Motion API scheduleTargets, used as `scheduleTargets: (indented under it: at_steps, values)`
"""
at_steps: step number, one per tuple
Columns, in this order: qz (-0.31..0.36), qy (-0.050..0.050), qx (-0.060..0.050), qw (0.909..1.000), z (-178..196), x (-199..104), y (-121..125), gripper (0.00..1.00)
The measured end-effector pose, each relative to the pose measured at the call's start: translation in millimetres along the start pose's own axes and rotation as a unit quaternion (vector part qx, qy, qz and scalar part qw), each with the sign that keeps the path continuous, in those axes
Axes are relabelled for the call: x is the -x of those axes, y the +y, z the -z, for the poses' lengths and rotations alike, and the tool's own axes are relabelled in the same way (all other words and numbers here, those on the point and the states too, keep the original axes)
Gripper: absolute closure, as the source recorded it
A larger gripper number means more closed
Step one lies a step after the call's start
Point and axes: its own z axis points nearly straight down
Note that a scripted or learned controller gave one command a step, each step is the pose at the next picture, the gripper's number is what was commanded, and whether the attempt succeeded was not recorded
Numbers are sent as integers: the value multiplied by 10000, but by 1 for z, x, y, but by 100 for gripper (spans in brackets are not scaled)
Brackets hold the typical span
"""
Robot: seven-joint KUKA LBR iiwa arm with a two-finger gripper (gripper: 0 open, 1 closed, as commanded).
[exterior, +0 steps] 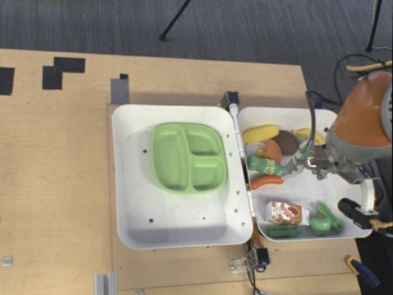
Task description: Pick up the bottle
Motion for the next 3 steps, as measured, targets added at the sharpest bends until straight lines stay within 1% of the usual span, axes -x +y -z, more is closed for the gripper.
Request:
scheduleTargets:
  at_steps: [1, 2, 3]
  values:
    - [350, -6, 3, 9994, -62, 58, -36, 0]
    - [1810, -19, 36, 9835, -76, 55, -33, 0]
    - [4459, -63, 62, 8950, -75, 24, -30, 0]
